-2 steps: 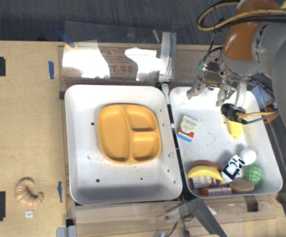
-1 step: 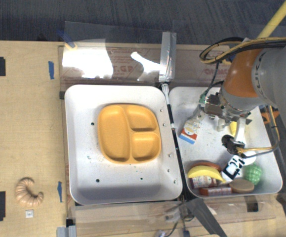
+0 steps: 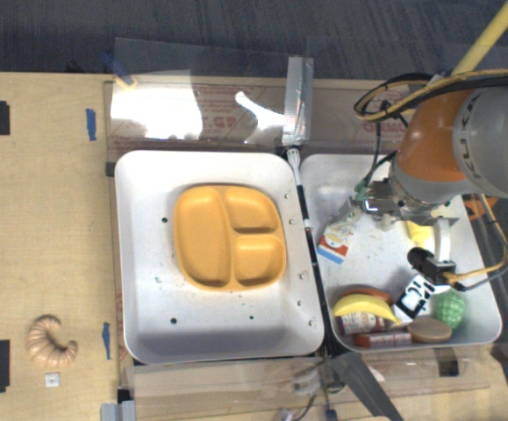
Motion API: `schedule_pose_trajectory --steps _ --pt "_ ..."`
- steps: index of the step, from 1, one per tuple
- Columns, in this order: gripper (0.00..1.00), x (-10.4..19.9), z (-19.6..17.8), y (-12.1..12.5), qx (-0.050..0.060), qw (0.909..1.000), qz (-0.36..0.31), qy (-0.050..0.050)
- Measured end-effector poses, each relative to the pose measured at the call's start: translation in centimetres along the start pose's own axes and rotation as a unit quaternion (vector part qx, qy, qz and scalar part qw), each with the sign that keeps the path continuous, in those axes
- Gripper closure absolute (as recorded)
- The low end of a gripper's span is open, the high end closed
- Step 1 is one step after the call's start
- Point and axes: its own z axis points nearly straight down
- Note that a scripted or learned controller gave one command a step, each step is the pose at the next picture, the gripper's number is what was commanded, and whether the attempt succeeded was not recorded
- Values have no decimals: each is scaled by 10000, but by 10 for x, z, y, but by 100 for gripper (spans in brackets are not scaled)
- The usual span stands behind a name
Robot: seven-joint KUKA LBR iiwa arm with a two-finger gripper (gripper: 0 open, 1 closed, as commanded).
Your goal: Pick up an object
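Bench (image 3: 34, 235): 2 bins (image 3: 139, 323), croissant (image 3: 50, 340).

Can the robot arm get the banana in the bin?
Probably yes. The banana lies on top of the pile at the right bin's near edge, uncovered, and the gripper hovers above that same bin.

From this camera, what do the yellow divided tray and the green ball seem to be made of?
Yellow divided tray: probably moulded plastic, matte to satin; even colour, rounded compartment edges, only soft highlights.
Green ball: unclear, perhaps rubber or foam; its surface looks dull and slightly bumpy, but it is too small to be sure.
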Motion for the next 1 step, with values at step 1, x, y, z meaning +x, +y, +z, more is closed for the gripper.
schedule_pose_trajectory --steps 1 --pt "100 3 -11 2 -17 10000 -5 25"
